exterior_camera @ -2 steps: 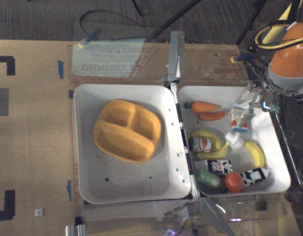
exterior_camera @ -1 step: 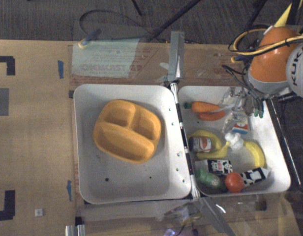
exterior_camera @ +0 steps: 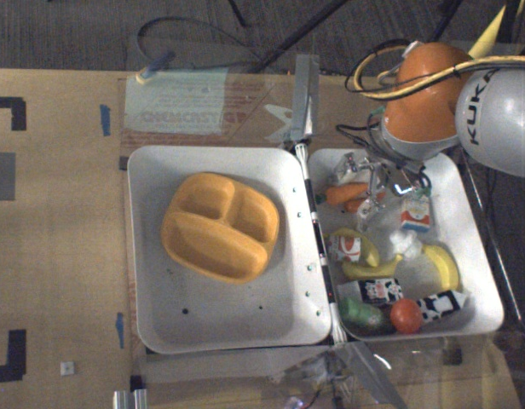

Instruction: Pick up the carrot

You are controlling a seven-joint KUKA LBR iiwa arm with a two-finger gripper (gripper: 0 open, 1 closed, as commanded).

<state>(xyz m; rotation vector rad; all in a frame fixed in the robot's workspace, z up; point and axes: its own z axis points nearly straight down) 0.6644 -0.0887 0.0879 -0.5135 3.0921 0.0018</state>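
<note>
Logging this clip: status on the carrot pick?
Gripper low in right bin, at carrot. Carrot lying on bin floor. Milk carton close by.

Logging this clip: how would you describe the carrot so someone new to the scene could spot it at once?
Look in the right white bin, at its far left corner, just under the claw. The carrot lies there: a small orange tapered stick, unlike the yellow bananas and the round red tomato nearer the front.
</note>
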